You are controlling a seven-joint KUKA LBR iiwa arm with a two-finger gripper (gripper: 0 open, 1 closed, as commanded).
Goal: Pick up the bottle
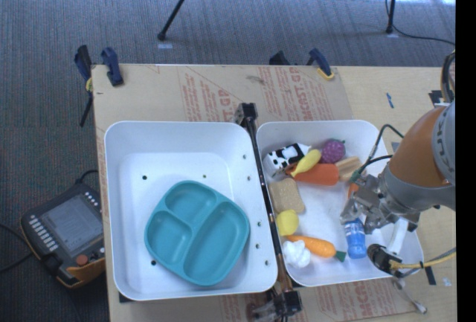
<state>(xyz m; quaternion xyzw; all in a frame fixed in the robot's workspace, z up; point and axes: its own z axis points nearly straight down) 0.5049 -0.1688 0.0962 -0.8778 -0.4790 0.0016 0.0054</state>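
The bottle (356,240) is small and clear, with a blue label, and it shows in the right bin (387,136) near the front right corner. My gripper (366,213) sits directly over the bottle's top end and touches or overlaps it in this view. The wrist hides where the two meet. The grey arm with its orange band (418,152) reaches in from the right over the bin's right wall.
Other toys in the right bin: an orange carrot (315,245), a white piece (297,254), a yellow lemon (287,222), a cracker (287,195), a red-orange pepper (320,175), a banana (306,162), a black-and-white toy (285,156) and a purple ball (332,150). A teal divided plate (197,233) lies in the left bin (126,157).
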